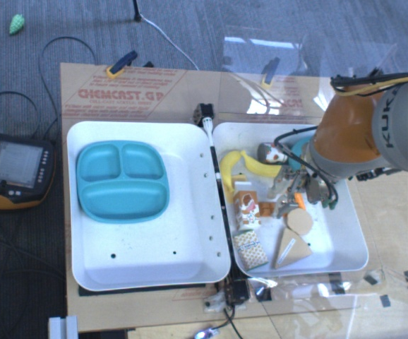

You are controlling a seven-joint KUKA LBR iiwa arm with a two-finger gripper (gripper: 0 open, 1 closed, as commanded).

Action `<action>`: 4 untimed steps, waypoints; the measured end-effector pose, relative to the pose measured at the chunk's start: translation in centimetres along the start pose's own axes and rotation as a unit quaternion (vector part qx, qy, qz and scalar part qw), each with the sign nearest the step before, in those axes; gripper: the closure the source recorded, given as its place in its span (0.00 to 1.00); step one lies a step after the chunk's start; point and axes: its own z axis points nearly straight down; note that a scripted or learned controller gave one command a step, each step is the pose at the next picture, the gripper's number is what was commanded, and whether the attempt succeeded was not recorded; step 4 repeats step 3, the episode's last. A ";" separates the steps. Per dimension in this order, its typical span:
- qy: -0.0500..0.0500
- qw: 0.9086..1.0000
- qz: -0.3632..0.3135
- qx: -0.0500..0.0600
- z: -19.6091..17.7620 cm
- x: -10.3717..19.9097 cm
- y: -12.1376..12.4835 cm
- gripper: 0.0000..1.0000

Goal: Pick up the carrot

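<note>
Left bin point(190, 210): holds tray point(123, 181).
Right bin point(345, 249): banana point(241, 167) nearest the tray; carrot point(299, 200) right of banana; gripper point(294, 187) just beside carrot.

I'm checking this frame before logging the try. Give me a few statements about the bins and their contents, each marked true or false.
1. The blue tray lies in the left bin. True.
2. The banana lies in the left bin. False: it lies in the right bin, near the divider.
3. The tool is down over the right bin, with something small and orange, likely the carrot, right beside it. True.
4. The arm reaches over the blue tray. False: it is over the right bin.
5. A handheld controller lies on the floor left of the bench. True.
</note>
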 end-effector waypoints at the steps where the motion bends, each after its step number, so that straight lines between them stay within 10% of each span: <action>1: -0.001 1.000 0.000 0.001 -0.9 -0.1 0.0 1.00; 2: -0.005 0.987 -0.162 0.001 0.5 7.1 0.0 1.00; 3: 0.008 0.999 -0.050 -0.003 -8.5 1.2 7.4 1.00; 4: 0.008 0.999 -0.050 -0.003 -8.5 1.2 7.4 1.00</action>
